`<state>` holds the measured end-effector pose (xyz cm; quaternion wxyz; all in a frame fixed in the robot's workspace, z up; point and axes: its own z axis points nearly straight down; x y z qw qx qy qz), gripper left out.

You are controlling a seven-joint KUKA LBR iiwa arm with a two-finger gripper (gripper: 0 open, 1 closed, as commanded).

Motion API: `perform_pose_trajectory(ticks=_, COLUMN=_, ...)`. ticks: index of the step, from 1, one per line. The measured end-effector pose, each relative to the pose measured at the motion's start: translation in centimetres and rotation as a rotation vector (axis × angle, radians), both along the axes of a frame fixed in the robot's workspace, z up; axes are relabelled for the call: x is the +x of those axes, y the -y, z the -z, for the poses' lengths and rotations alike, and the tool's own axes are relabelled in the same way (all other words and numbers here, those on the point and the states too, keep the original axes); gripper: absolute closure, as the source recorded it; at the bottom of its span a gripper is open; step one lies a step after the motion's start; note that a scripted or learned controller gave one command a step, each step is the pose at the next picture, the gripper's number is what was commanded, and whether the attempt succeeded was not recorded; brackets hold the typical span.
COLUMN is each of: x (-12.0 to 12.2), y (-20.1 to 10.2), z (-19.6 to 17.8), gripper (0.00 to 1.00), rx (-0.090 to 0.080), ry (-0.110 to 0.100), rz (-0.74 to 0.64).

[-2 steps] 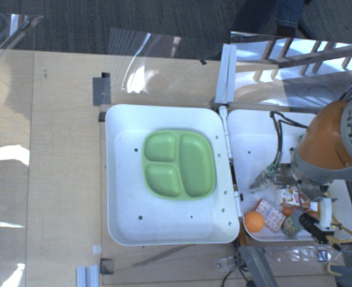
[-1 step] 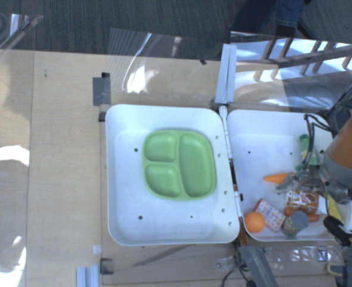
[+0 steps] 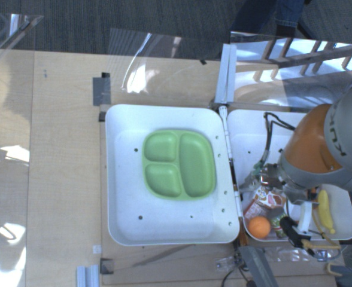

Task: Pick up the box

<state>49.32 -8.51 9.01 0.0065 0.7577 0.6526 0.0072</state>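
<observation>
Two bins [image 3: 164,115] sit below me; the box [image 3: 266,199] lies in the right one beside an orange [image 3: 259,227] and a banana [image 3: 324,211]. I hover just above it, reaching; my grip's state I cannot tell. Next I must descend squarely.

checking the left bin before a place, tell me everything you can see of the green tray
The green tray is a pale green, matte, plastic-looking dish with rounded corners and three hollows: two smaller ones stacked on its left side and one long one down its right. It looks empty. It lies flat, turned slightly, near the middle of the left bin, resting on the bin's white floor, with nothing else touching it.
</observation>
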Motion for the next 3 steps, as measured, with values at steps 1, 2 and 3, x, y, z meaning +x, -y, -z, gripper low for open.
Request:
perform_pose_trajectory(ticks=1, x=0.0, y=0.0, z=0.0, gripper=0.0, rx=0.0, ry=0.0, rz=0.001)
perform_pose_trajectory(ticks=2, x=-0.1, y=1.2, z=0.0, gripper=0.0, rx=-0.001, ry=-0.002, rz=-0.06)
perform_pose_trajectory(ticks=3, x=0.3, y=1.3, z=-1.1, gripper=1.0, rx=-0.005, ry=0.007, rz=-0.061)
